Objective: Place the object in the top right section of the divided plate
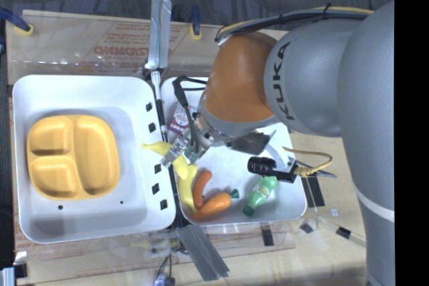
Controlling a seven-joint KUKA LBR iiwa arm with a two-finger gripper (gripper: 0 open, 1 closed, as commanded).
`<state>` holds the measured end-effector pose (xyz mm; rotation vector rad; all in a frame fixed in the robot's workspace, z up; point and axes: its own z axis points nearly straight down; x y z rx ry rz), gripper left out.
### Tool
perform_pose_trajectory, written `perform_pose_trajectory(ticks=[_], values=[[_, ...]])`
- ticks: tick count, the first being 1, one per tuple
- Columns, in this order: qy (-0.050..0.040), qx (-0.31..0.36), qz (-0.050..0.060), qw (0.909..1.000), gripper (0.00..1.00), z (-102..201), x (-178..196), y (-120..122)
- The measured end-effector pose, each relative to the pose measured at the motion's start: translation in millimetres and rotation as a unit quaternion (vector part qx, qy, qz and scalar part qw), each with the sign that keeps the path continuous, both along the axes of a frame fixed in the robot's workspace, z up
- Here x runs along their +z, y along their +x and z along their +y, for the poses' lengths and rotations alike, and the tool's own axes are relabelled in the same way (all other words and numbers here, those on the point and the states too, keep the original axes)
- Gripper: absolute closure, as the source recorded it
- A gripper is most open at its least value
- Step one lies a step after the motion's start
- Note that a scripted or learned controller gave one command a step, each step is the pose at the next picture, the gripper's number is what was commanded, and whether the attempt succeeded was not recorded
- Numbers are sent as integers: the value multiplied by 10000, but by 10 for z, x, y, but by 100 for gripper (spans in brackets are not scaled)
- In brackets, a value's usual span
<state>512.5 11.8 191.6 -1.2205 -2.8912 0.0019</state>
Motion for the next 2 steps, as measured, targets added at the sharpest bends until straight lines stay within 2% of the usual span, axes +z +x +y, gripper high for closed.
perform_pose_trajectory(ticks=[1,2], values=[[-4,59,-14,10000,100,796,-1,-9],[-12,-53,9,10000,100,1715,-558,-323]])
